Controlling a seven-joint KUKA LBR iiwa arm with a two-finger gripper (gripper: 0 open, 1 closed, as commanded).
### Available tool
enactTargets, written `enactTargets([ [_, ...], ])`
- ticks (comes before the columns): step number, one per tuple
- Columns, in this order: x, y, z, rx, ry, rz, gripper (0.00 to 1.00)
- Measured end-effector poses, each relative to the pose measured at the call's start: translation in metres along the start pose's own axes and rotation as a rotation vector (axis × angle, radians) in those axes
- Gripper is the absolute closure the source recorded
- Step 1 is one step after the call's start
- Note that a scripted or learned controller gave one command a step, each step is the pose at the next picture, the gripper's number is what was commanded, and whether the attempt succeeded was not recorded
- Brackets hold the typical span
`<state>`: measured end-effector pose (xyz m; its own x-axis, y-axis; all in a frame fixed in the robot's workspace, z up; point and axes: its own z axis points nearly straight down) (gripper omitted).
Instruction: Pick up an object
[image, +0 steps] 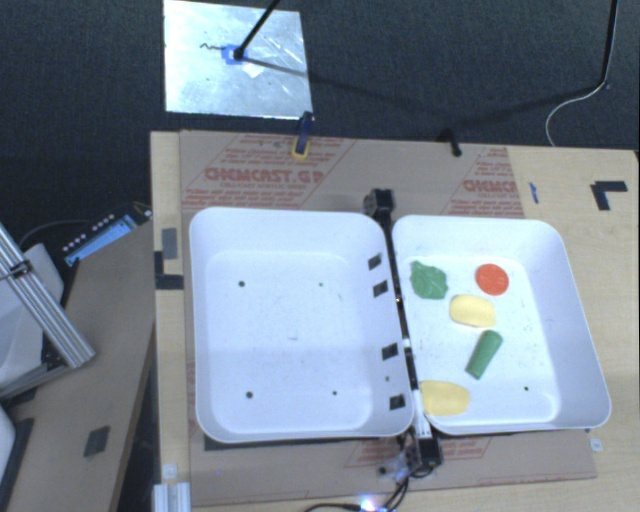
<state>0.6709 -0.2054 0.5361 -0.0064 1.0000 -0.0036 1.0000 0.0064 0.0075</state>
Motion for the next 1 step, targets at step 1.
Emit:
enactTargets([
  [1,-0.0011,-0.1174,0.0135,0.008,0.004,0.009,1.00],
])
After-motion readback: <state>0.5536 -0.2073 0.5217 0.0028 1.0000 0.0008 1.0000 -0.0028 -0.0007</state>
